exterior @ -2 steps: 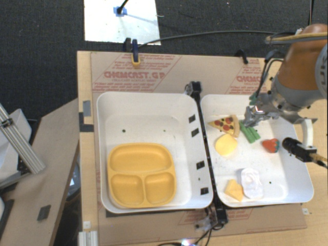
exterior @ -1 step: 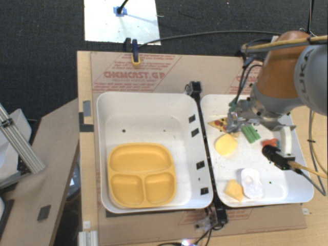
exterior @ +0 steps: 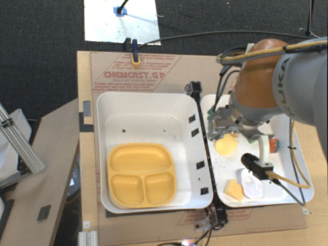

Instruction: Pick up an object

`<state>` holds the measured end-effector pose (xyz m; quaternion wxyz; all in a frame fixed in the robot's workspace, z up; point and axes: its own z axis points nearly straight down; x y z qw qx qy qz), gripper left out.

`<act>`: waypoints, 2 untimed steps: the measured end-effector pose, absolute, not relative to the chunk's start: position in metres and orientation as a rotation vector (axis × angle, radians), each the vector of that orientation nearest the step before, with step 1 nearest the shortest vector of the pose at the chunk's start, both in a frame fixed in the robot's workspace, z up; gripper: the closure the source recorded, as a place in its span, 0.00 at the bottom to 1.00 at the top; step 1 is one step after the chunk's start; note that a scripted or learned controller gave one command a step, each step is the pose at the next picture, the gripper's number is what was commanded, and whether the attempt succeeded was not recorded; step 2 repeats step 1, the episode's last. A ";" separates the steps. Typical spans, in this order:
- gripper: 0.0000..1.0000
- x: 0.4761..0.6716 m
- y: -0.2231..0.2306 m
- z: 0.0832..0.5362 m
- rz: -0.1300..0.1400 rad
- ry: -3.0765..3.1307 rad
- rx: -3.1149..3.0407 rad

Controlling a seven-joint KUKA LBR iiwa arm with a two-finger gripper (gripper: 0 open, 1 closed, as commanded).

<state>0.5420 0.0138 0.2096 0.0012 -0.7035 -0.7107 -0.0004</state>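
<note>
Red print reading "CHEMCAST GP" runs across the brown cardboard sheet under the bins, at about 11 o'clock in the view, with smaller red lines above and below it too fine to read. Dark letters on the arm's grey housing, at 3 o'clock, are cut off and illegible.

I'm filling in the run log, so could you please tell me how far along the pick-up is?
Done: the arm has reached in over the right bin. In hand: its gripper sits low, right above the round yellow piece, but nothing is visibly held or lifted. The yellow wedge and white piece lie in that bin, and the yellow divided tray lies in the left bin. Left: the actual grasp and lift.
</note>
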 end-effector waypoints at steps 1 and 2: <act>1.00 0.539 0.072 0.219 -0.004 -2.234 -2.209; 1.00 0.539 0.072 0.219 -0.004 -2.234 -2.209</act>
